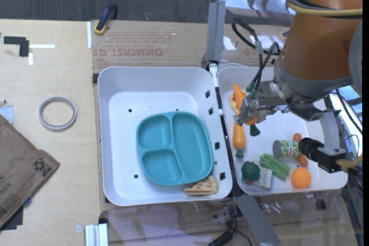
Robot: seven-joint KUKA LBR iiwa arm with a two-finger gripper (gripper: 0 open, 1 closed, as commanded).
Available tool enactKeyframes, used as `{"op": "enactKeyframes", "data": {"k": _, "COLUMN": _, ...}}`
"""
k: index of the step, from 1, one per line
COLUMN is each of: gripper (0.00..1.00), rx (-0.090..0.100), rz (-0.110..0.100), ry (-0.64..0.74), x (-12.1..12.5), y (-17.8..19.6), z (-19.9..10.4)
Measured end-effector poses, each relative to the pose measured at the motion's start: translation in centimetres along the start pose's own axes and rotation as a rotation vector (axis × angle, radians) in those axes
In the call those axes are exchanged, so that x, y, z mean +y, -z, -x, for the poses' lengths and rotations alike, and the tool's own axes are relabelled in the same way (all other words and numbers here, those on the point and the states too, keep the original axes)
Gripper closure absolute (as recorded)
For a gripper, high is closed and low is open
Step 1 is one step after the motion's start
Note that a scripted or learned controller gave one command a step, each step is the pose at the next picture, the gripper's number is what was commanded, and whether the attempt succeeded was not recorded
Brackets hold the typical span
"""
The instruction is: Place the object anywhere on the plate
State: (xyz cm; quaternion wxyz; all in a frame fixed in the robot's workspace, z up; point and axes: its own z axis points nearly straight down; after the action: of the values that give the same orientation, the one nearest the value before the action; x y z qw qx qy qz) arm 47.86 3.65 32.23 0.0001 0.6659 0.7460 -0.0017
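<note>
In the camera view, the gripper [249, 113] is hanging over the left part of the right bin [340, 181], and an orange toy piece [249, 119] is sitting right at its tips; whether that piece is truly pinched between them, I cannot tell. A carrot [238, 136] is lying just below the gripper, against the bin's left wall, with more orange and yellow toy food [235, 96] lying above it. Broccoli [250, 170], a green vegetable [275, 165], a small can [285, 148] and an orange fruit [300, 177] are crowding the bin's lower part. The teal divided plate [173, 148] is resting in the middle of the left bin [115, 124], with bare white floor showing all around it and a sandwich toy [201, 186] touching its lower right rim. The arm [323, 37] is reaching in from the right, its orange band high over the right bin and its wrist pointing down and leftward
</note>
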Motion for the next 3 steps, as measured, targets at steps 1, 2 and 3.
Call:
{"op": "enactKeyframes", "data": {"k": 1, "gripper": 1.0, "rx": 0.0, "rz": 0.001, "ry": 0.012, "x": 2.2, "y": 5.5, "z": -2.0}}
{"op": "enactKeyframes", "data": {"k": 2, "gripper": 0.0, "rx": 0.0, "rz": 0.0, "ry": 0.012, "x": 2.2, "y": 5.5, "z": -2.0}}
{"op": "enactKeyframes", "data": {"k": 3, "gripper": 0.0, "rx": 0.002, "rz": -0.001, "ry": -0.05, "x": 1.0, "y": -22.1, "z": -8.1}}
